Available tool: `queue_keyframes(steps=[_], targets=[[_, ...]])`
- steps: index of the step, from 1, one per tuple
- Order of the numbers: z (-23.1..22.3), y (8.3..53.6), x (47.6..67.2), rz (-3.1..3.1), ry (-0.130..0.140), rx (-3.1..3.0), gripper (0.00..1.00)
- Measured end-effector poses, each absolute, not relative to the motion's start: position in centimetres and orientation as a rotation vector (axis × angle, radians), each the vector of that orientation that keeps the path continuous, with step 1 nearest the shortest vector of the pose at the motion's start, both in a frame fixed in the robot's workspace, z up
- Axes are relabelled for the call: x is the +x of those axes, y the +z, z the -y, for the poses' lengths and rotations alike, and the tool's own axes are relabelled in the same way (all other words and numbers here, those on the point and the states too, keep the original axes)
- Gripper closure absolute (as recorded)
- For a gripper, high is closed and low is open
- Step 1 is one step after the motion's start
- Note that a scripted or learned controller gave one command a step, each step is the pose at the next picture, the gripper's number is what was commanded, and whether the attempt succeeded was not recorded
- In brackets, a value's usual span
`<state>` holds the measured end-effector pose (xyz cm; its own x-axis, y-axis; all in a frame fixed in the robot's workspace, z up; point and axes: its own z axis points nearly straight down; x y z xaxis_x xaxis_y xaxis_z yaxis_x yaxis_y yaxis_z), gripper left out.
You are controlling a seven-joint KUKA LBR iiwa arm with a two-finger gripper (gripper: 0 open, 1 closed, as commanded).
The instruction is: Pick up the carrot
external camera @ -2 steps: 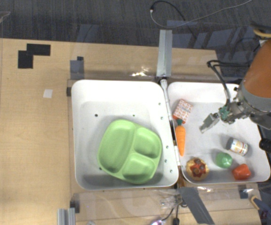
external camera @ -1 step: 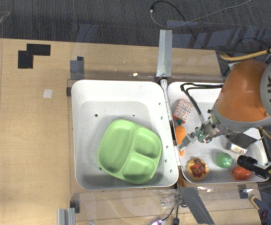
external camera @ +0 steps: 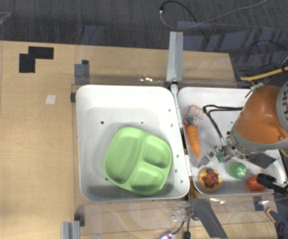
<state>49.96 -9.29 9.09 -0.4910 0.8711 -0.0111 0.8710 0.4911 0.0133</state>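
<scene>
**Arm poised beside the carrot, grasp not yet made**

The pale wooden tabletop (external camera: 29, 148) carried two shallow white plastic bins, and the right-hand white bin (external camera: 218, 99) served as the landmark for everything that mattered. To its left, sharing a wall with it, sat the left-hand white bin (external camera: 91, 108), which held a lime-green three-compartment plastic tray (external camera: 138, 161). The grey arm with its orange band (external camera: 261, 116) hung over the right half of the right-hand bin, reaching in from that bin's right side. Its end effector (external camera: 222, 153) sat low near the middle of the bin; whether it was spread or pressed together could not be told, as the wrist hid it. Nothing was seen pinched in it.

The slim orange carrot with a green top (external camera: 193, 139) lay on the floor of the right-hand bin, close along its left wall, lengthways and pointing toward the near edge. It was near the end effector but apart from it, on the end effector's left. A small pink-patterned packet (external camera: 195, 114) lay just beyond the carrot's top. Toward the bin's near edge sat a round red-and-yellow fruit piece (external camera: 209, 179), a small green ball (external camera: 237, 170) and a small red piece (external camera: 255, 183).

By my judgement the approach was in hand. The next move called for shifting left over the carrot, aligning across its narrow width, descending and closing without catching the wall.
</scene>
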Motion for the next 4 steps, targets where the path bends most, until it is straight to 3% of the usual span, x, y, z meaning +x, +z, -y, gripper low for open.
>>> queue_keyframes(steps=[1,2,3,4], targets=[[9.1,10.3,50.2,-2.696,0.018,1.573,1.0],[9.1,10.3,50.2,-2.696,0.017,1.573,0.0],[13.8,9.0,57.8,-2.645,0.011,1.667,0.0],[20.6,17.5,57.4,-2.594,0.004,1.757,0.0]])
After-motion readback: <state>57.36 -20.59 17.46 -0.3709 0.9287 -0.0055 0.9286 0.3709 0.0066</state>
